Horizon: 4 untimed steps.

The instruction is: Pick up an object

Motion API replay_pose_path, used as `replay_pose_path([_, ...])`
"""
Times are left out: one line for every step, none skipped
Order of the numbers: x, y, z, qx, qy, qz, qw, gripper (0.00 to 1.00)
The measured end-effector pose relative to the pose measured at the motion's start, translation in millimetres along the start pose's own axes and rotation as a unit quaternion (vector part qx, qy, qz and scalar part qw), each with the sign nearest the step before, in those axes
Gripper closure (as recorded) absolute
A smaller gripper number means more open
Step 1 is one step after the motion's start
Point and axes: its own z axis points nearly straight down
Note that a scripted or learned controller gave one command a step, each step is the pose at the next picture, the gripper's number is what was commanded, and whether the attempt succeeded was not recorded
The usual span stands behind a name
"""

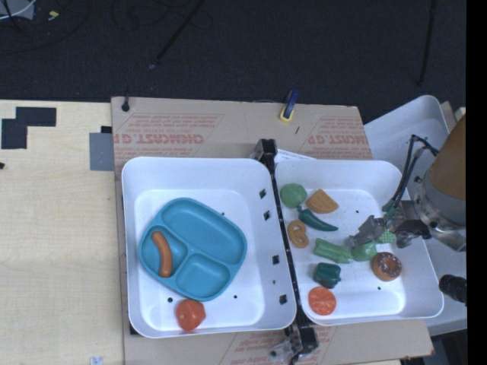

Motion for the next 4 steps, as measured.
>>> replay_pose_path([11.6, 2.0, 55.8, 0.003, 0.001, -0.001, 1.0000, 0.00])
replay_pose_path([7.5, -7.4, 113.0, 0.003, 0.001, 0.000, 1.0000, 0.00])
replay_pose_path([8.7, -7.4, 165.6, 0.000, 0.000, 0.000, 1.0000, 0.00])
replay_pose_path([7.2, -7.8, 153.4, 0.001, 0.001, 0.004, 1.0000, 1.00])
